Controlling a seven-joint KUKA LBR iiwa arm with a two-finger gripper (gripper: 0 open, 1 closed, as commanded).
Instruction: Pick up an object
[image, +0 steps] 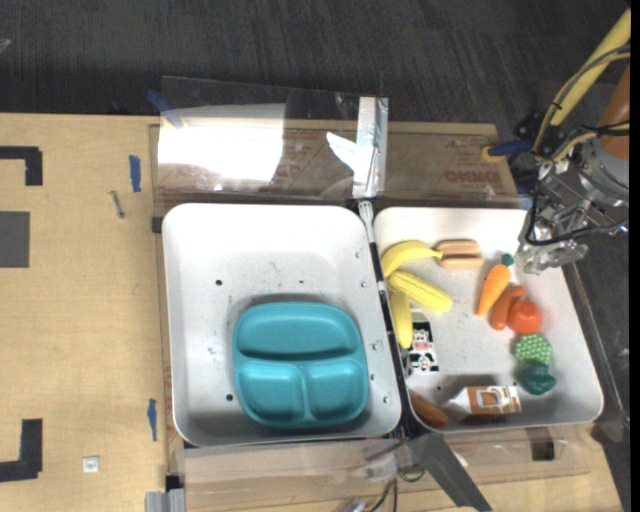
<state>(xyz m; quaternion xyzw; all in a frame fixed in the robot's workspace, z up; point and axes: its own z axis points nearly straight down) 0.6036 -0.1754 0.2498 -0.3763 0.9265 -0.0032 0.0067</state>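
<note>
We see the gripper (548, 255) at the right-centre of the frame, over the upper right corner of the right bin (585, 330). Whether it's spread or pressed together we can't tell, the wrist hardware hides that, and nothing shows pinched in it.

Nearest candidate is the carrot (492, 287): it sits just below and to the left of the gripper tip, inside the right bin. Its long axis runs roughly top-to-bottom in the frame w/ a slight lean, green top end uppermost. Touching it on the lower right is an orange-red round piece (523, 316). So, in our judgement, a grab on the carrot wants a short shift down-left, w/ the closing direction set across the carrot's width, i.e. approx. left-right in frame.

Farther left in the same bin lie the bananas (412, 280) and a hot dog bun (459, 254). The teal tray (298, 362) in the left bin is well apart from the gripper.
</note>
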